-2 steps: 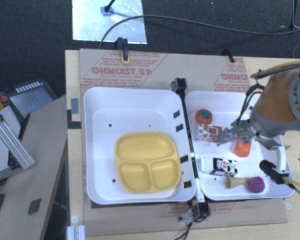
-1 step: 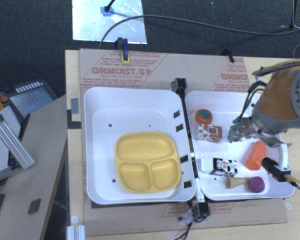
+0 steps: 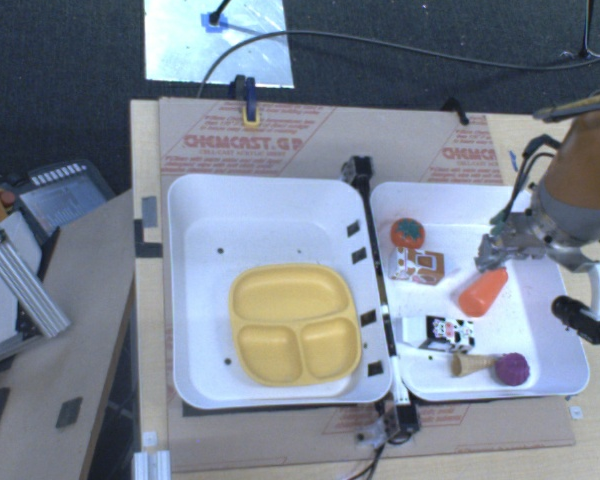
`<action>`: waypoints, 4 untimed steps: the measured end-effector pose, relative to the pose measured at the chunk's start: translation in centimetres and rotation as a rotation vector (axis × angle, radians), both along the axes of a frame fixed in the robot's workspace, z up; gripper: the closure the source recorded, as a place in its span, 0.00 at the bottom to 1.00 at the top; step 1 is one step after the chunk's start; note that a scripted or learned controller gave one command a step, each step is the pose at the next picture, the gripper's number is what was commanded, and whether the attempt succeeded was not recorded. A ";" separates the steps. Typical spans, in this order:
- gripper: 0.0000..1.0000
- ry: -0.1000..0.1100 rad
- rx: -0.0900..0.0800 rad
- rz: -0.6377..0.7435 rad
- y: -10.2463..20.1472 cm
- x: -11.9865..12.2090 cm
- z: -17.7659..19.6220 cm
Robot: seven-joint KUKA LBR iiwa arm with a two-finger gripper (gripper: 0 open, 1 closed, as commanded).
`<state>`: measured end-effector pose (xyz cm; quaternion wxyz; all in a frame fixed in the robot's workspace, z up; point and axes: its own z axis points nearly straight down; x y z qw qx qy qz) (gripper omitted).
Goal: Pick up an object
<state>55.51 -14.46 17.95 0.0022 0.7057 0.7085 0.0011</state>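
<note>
My gripper (image 3: 492,251) hangs in the right white bin (image 3: 560,373), just above the orange carrot-shaped toy (image 3: 482,292). I cannot tell how wide it is. A yellow plastic divided tray (image 3: 293,322) lies in the left white bin (image 3: 200,268). Dark carpet (image 3: 60,68) lies around my bench.

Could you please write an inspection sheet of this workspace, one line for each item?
Surface: bench with cardboard sheet under two white bins, left bin and right bin.
Job's things: orange carrot, tomato, small box, cow-patterned piece, purple ice-cream cone, all in the right bin.
Clutter: yellow divided tray in the left bin.
Grippers: gripper just above the carrot's upper end.
Cables: black cable across the dark floor.
Surroundings: metal plate, yellow clamp, side table.
</note>
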 end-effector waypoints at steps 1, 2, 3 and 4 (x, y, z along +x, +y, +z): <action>1.00 -0.001 0.000 0.001 -0.3 0.6 4.5; 1.00 -0.002 0.000 0.001 -0.3 0.8 8.9; 1.00 0.005 0.003 0.005 5.1 -0.8 7.5; 1.00 0.004 0.002 0.004 10.1 -2.3 6.2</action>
